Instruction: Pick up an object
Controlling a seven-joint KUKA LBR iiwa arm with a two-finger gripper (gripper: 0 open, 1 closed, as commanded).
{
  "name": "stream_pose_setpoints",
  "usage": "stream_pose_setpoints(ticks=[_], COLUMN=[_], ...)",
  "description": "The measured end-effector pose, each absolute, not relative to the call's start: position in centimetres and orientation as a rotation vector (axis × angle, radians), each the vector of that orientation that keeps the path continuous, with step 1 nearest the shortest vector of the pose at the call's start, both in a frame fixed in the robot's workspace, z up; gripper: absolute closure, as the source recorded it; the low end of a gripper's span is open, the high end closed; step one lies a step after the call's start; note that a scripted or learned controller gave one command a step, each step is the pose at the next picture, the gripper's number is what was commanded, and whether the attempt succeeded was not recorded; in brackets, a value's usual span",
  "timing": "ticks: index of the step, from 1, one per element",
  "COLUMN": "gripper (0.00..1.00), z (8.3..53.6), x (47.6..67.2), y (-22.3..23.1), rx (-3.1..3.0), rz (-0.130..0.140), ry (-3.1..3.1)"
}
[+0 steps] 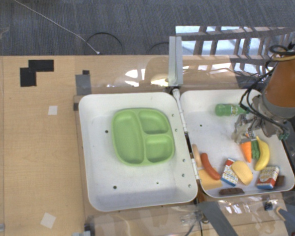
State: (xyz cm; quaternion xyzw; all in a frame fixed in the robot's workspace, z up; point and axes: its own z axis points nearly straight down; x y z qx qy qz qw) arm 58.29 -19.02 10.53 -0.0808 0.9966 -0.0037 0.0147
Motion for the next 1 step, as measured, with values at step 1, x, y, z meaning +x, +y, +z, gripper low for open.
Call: stream_pose_setpoints(ticks=[1], gripper=[0.00], z=[10.48], x=[58.27], y=[-19.00], rx=[-0.252], rz=[-0.011], ry=[3.103])
